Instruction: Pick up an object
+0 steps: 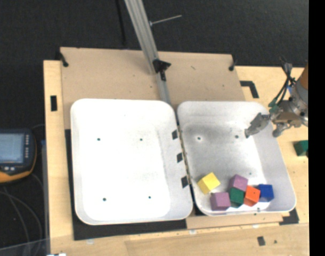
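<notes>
While the arm [300, 87] reaches in from the right edge, its gripper [268, 126] hangs over the upper right part of the right bin [216, 121], with its two fingers spread apart and nothing between them. One finger [255, 125] points left and down over the bin's grey-smudged floor; the other sits near the bin's right rim.

All the blocks lie well apart from the gripper, clustered along the bin's near edge. A yellow block [209, 183] sits furthest left, a little apart from the others. To its right, a purple block [220, 200] lies just beside a green block [236, 196], with a second purple block [238, 183] touching the green one from behind. An orange block [252, 194] and a blue block [265, 191] close the row on the right, packed close together.

The left bin [125, 159] lies beside the right one, their rims touching at the middle. A dark green object [301, 148] rests on the bench [152, 73] just outside the right bin.
</notes>
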You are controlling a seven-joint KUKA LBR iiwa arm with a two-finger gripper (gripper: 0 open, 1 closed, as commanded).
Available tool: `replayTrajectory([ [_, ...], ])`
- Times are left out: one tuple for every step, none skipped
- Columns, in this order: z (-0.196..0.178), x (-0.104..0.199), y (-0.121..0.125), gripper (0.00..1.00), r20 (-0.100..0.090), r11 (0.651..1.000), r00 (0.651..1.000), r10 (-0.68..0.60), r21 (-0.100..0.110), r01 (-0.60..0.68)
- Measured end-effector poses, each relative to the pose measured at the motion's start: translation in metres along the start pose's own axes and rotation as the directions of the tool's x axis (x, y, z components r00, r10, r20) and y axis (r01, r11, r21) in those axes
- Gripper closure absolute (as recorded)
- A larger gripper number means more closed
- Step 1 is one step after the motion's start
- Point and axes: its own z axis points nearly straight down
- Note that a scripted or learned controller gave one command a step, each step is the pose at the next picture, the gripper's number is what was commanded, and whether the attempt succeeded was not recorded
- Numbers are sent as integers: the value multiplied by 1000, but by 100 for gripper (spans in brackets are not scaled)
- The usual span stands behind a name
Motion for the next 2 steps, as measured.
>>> replayTrajectory([
  [43, 87, 27, 0, -2, 1000, 1000, -6, 4, 6],
  [170, 98, 112, 0, 4, 1000, 1000, -2, 1, 2],
])
